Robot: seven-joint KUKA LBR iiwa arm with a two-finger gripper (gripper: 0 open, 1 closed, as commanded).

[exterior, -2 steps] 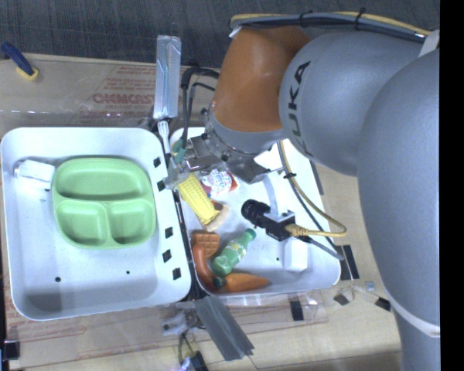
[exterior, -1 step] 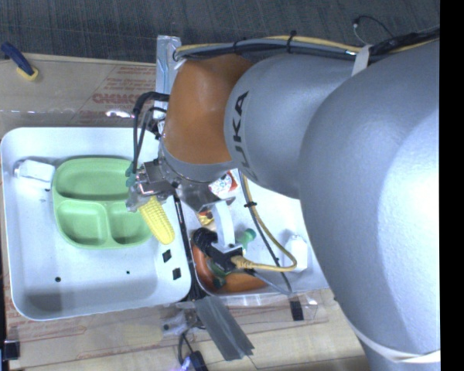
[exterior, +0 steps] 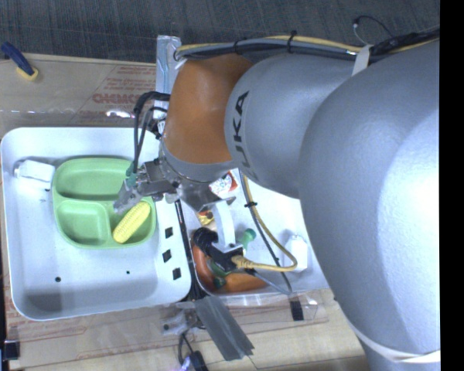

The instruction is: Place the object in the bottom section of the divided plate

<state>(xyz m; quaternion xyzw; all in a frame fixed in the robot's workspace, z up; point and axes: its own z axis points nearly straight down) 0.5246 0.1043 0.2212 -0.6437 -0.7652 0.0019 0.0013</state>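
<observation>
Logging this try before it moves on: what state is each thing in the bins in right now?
Corn cob: lying in the lower right section of the plate, one end up on the rim.
Green divided plate: flat in the left bin, its other sections bare.
Left bin: holds the plate.
Gripper: low over the plate, beside the corn.
Right bin: mostly covered by the arm.

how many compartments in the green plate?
3 visible in the green plate: one large along the top, one at lower left, and one at lower right holding the corn. The hand covers part of the plate's right edge, so more may be hidden.
</observation>
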